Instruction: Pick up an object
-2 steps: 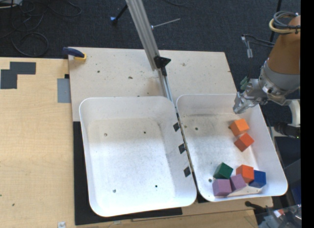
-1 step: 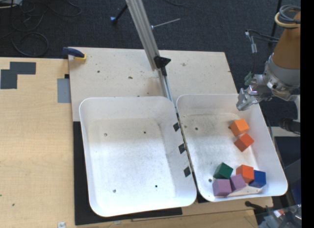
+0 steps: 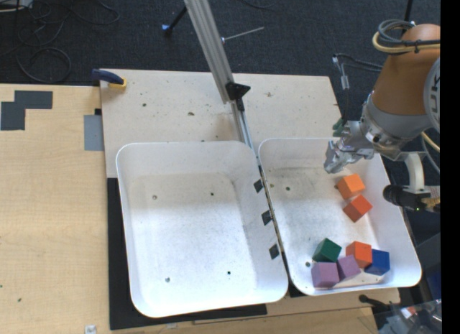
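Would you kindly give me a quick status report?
End effector over right bin, nothing seen held. Orange cube just below it. Other blocks clustered at near corner.

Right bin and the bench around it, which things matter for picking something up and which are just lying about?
For the job:
gripper
right bin
two orange blocks
green block
purple blocks
blue block

Lying about:
left bin
metal rail
blue clamp

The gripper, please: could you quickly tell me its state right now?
Gripper: cannot be told; it hangs over the right bin, just above the upper orange block.
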Controlling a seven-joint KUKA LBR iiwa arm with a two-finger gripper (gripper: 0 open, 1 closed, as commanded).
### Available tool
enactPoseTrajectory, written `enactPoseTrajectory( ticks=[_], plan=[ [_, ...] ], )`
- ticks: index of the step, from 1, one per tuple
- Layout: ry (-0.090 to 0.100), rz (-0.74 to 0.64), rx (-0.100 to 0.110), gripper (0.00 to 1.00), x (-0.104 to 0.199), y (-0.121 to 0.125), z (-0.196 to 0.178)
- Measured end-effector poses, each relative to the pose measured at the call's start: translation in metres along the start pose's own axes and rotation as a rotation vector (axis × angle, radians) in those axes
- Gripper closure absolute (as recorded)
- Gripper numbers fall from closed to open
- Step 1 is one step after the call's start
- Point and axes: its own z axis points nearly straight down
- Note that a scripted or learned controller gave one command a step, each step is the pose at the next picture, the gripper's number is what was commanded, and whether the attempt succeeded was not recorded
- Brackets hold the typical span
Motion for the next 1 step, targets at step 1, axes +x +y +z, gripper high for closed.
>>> enactPoseTrajectory(
  ticks=[1],
  plan=[
    [0.0, 0.0, -0.001, 1.0, 0.0481, -0.021, -0.001]
  ],
)
